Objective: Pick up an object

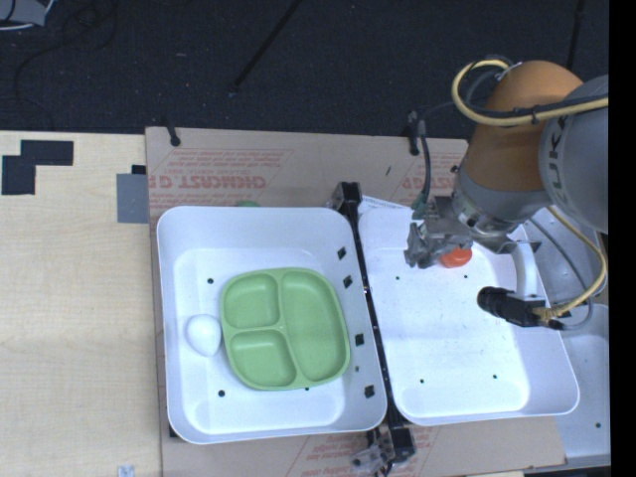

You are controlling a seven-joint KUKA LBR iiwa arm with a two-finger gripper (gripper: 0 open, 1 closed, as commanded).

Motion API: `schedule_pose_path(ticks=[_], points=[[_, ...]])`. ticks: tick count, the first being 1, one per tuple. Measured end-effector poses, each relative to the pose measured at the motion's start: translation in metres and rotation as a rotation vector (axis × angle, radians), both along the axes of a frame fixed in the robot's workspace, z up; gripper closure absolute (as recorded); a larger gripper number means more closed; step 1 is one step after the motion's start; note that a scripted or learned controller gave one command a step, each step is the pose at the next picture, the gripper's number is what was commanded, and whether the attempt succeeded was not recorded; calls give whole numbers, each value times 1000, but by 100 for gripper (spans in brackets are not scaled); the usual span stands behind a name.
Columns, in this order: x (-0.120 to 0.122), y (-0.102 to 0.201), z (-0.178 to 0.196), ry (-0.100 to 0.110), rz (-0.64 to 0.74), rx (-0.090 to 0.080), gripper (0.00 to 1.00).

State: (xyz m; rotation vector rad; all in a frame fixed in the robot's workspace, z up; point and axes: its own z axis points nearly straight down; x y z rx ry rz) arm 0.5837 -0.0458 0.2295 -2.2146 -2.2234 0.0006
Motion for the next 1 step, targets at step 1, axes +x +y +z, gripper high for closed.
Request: schedule_pose_path(ticks=[1], points=[[-1,44,0,1,0,0,100]])
